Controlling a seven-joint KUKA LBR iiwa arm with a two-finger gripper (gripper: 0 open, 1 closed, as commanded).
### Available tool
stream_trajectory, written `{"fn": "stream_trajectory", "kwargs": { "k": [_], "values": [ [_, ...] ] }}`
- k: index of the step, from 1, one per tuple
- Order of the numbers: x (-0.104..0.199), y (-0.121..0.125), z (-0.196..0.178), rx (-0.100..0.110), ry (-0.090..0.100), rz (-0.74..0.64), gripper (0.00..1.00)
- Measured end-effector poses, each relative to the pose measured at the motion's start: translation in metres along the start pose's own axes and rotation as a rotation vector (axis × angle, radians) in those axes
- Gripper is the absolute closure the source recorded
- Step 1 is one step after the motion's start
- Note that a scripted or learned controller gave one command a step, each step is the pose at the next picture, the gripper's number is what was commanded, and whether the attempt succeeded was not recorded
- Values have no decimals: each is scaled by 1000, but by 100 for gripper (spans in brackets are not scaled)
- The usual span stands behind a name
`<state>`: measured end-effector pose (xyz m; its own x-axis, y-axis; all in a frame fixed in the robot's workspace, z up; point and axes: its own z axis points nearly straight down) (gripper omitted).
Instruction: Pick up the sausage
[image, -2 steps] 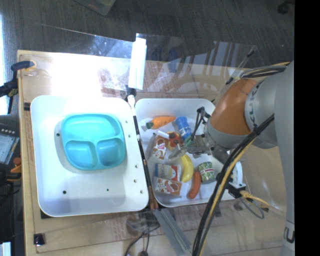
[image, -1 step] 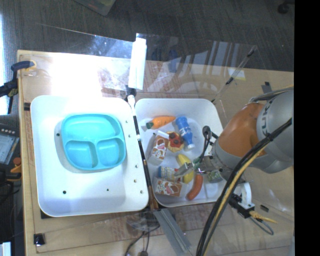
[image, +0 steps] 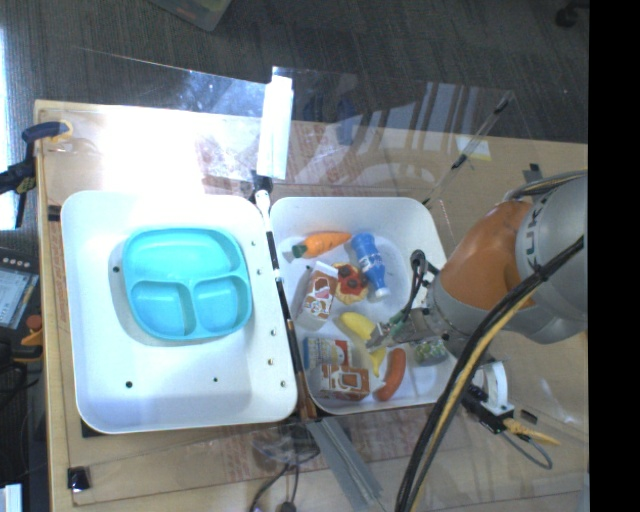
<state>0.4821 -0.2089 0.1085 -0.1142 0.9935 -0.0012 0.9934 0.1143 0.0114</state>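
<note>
Fingers (image: 385, 338), their spread impossible to tell, hover just above the sausage (image: 392, 373) in the right bin (image: 345, 207).

1. The right white plastic bin (image: 300, 215) is crowded: an orange toy carrot (image: 327, 243), blue bottle (image: 368, 262), yellow banana-shaped piece (image: 356, 326) and printed cartons (image: 335, 366) lie close together.
2. The reddish-brown sausage (image: 393, 373) lies by the near wall, touching the cartons' edge.
3. The left white bin (image: 170, 400) has open floor around its turquoise divided plate (image: 187, 280).

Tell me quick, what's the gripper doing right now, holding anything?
Gripper: low in the right bin, just above the sausage; open or shut cannot be told, and nothing can be seen in its grasp.
</note>
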Motion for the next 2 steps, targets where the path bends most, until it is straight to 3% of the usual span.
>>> {"fn": "stream_trajectory", "kwargs": {
  "k": [1,2],
  "values": [
    [54,20,-87,15,3,-20,100],
    [78,13,11,1,-2,-51,100]
  ]
}}
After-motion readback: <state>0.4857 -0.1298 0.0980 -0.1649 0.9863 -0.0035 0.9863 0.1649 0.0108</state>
